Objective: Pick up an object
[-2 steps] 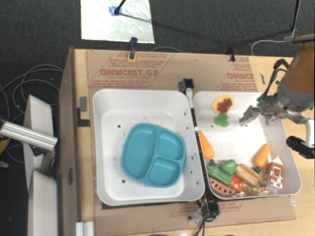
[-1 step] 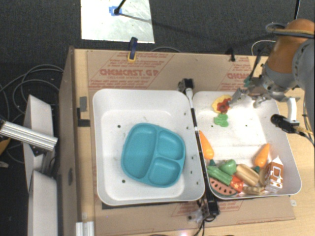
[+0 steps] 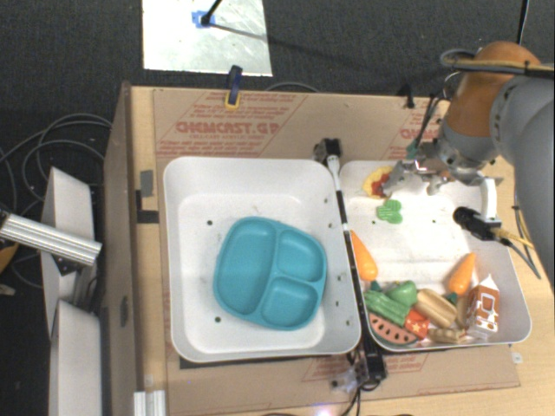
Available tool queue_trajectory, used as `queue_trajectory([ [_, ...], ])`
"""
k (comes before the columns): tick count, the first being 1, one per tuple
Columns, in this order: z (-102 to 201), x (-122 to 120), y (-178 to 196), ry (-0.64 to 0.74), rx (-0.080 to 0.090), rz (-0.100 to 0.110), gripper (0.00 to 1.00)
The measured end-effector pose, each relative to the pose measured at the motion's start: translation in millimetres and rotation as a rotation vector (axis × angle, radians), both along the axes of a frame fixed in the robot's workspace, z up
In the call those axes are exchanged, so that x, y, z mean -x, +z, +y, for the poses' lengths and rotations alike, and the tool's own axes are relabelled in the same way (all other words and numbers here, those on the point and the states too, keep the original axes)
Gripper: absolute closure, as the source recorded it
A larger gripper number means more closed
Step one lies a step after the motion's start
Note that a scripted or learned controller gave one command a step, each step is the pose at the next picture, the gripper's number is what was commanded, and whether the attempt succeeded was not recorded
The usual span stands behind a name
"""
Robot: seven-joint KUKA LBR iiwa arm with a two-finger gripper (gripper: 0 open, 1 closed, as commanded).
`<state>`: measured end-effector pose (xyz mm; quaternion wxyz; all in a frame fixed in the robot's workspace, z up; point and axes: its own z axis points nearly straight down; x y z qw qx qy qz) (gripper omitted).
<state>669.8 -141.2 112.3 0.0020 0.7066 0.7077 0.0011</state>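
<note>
Toy food (image 3: 425,312) piled nearest, end effector (image 3: 408,173) (grip state impossible to tell) above green piece (image 3: 389,211).

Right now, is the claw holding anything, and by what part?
Cannot tell. The claw sits low at the far end of the right bin, beside a red and yellow item and a green toy; no hold is visible.

Colours, both bins
White bins (image 3: 186,232); teal divided tray (image 3: 270,272) in left one. Right bin: orange carrots (image 3: 362,256), green broccoli piece (image 3: 390,212), tan bread roll (image 3: 436,308), red-and-white carton (image 3: 484,306). Brown cardboard (image 3: 260,124) underneath.
</note>
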Motion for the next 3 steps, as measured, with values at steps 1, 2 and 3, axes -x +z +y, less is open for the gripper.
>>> queue_trajectory([
  [1, 13, -1, -5, 0.003, -0.005, 0.002, 0.0],
  [2, 26, -1, -10, 0.002, -0.005, 0.006, 0.0],
  [3, 32, -1, -12, 0.0, 0.001, 0.007, 0.0],
])
